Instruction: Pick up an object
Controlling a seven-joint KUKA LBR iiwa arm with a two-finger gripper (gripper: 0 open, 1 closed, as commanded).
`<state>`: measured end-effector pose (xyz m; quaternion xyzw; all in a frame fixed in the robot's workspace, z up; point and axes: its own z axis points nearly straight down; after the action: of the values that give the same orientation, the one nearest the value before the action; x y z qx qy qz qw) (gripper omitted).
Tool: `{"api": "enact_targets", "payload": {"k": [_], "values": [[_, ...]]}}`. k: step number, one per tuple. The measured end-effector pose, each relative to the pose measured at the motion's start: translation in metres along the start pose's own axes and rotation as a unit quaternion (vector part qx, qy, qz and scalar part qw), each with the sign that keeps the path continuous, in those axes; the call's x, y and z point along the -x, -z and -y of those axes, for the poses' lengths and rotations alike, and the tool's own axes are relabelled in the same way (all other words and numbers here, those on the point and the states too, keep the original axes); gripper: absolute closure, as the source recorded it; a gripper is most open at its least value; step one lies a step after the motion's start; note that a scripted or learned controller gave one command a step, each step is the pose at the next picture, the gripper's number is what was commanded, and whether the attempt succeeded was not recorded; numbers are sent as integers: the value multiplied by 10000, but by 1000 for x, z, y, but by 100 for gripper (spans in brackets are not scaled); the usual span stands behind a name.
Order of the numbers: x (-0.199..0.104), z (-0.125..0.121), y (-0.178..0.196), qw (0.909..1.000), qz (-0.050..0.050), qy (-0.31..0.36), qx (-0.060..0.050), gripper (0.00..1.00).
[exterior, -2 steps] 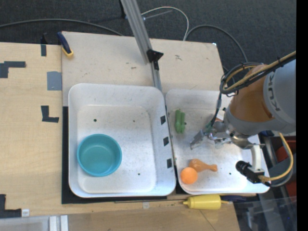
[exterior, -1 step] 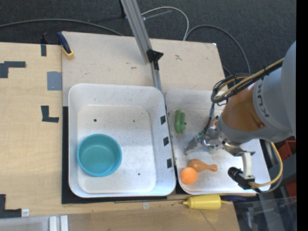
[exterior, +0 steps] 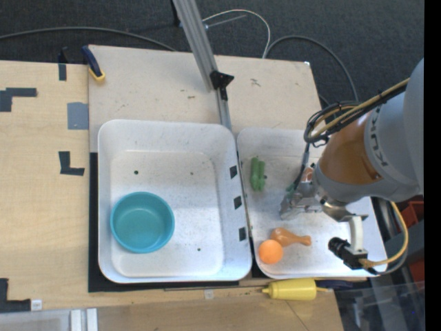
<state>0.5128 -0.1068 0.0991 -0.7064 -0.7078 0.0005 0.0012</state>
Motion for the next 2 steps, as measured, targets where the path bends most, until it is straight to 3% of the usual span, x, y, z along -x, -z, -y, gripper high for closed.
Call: {"api": "enact_targets", "payload": {"k": [2], "values": [[-11,-4,89,10000,6,-2,21,100]]}}
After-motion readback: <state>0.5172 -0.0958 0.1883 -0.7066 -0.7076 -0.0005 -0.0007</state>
